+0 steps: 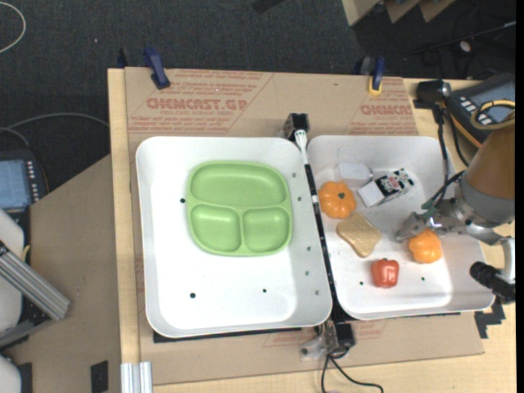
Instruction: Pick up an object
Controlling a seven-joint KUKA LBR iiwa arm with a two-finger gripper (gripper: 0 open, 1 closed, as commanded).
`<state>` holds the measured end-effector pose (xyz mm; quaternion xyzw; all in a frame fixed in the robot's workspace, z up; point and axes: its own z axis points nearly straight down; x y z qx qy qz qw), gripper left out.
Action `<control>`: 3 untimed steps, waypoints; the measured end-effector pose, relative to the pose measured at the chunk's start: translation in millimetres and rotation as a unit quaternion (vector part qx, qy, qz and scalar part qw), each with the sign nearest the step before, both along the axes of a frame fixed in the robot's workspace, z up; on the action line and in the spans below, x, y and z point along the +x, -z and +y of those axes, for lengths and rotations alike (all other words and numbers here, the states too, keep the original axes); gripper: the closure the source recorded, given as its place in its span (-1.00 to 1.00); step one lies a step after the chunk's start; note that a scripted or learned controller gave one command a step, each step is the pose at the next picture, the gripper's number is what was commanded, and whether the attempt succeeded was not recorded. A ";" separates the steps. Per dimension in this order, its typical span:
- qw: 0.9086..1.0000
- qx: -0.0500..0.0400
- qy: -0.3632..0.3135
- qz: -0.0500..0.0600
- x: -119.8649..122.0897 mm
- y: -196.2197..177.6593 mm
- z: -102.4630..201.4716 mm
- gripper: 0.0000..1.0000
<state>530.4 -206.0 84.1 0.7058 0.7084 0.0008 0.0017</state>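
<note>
The right bin (434,297) holds several small items: an orange pumpkin (336,200), a tan slice of bread (359,237), a red pepper (385,273), an orange fruit (425,248) and a white and black toy (385,186). My gripper (416,226) reaches in from the right and hangs low over the bin's right half. It sits right at the top left of the orange fruit, touching or nearly touching it. The bread lies just to its left.
The left bin (164,277) carries a green divided plate (240,207). A black ridge (315,219) with clips separates the two bins. A flat white card (354,171) lies at the back of the right bin. Cables and equipment stand at the far right.
</note>
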 end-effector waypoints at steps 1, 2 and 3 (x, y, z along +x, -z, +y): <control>1.000 -0.001 0.000 -0.004 -42.2 -146.4 31.9 1.00; 1.000 0.003 -0.003 0.003 -22.9 -118.5 127.2 1.00; 1.000 0.002 -0.002 0.001 -20.8 -125.7 192.9 1.00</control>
